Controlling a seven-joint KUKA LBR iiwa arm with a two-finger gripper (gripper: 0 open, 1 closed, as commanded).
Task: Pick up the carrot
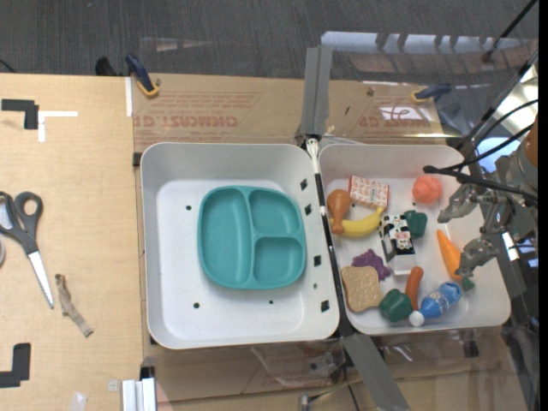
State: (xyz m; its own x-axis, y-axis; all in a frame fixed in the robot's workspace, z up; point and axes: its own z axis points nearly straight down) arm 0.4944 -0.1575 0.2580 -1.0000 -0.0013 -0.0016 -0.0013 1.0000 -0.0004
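Looking down on the bench (68, 187), we see two white bins side by side. The left bin (163, 255) holds a teal divided plate (253, 236). The right bin (492, 302) is crowded with toy food: a chicken drumstick (339, 202), a banana (361, 223), a pink printed box (369, 192), an orange-pink ball (427, 188), purple grapes (372, 262), a slice of bread (360, 287), a green pepper (395, 305) and a water bottle (437, 302). The carrot (448, 253) lies near the right wall of that bin, pointing down towards the bottle. The gripper (473, 229) reaches in from the right just beside the carrot, its fingers spread apart with nothing between them; one fingertip hangs close to the carrot's lower end. Scissors (27, 238) rest on the bench well apart to the left.
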